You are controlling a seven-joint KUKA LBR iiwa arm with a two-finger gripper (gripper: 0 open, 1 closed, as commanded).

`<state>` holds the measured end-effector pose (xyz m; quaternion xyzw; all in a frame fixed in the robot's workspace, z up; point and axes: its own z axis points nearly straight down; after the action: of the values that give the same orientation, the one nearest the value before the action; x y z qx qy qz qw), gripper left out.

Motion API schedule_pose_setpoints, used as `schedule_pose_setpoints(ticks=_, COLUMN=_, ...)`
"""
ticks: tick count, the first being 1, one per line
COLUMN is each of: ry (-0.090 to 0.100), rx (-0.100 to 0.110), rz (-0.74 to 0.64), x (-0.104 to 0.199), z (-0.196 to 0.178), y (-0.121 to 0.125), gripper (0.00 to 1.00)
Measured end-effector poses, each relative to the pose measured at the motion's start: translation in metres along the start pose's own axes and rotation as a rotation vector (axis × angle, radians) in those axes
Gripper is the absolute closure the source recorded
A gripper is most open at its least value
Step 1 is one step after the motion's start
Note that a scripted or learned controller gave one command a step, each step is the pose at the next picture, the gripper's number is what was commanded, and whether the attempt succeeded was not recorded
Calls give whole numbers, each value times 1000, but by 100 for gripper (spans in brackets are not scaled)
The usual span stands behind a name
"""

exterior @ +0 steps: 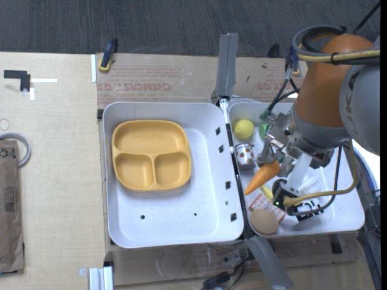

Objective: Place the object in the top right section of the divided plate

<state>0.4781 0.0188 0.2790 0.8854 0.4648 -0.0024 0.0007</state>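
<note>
A yellow divided plate (151,154) lies in the left bin (175,213), with one wide section at the back and two smaller ones in front; all its sections are bare. An orange carrot (261,177) lies tilted in the right bin (341,217), its thin tip pointing toward the bin divider. My gripper (271,157) hangs over the right bin, right at the carrot's thick end. The wrist hides where the two meet.
The right bin also holds a yellow lemon (243,127), a small can (244,154), a brown round object (263,221), a green item (265,127) and a white packet (311,180). Cables and a black part (305,209) trail under the wrist.
</note>
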Motion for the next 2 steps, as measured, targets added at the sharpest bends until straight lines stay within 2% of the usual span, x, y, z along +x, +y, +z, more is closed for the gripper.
schedule_pose_setpoints(ticks=1, ry=-6, rx=3, rz=-2, x=0, z=-7, y=0, gripper=100)
schedule_pose_setpoints(ticks=2, ry=-2, rx=3, rz=377, x=30, z=53, y=-22, gripper=100)
